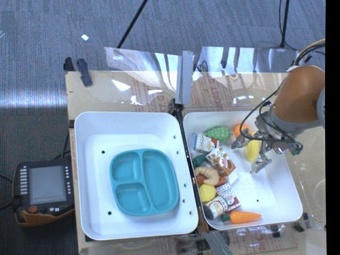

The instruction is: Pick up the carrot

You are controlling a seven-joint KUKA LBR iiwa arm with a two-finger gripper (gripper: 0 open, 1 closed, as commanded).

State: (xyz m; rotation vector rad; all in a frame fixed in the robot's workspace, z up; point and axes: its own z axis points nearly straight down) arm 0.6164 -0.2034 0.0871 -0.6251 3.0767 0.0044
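Down at the near edge of the right bin lies the carrot, a small orange toy with a tapered body pointing right and a dark green tuft at its left end. It rests flat on the bin floor, just beside a small can and a yellow lemon-like fruit, at the bottom of a jumble of toy food that runs up the bin's left side: little cartons, a pretzel-like pastry and a green vegetable.

Well apart from the carrot, the claw hangs over the upper middle of the same bin, with a yellow object right at it; whether its fingers are apart or closed cannot be told from this angle. The grey arm with its orange band comes in from the right.

The left bin holds a teal divided plate. Both bins sit on the table.
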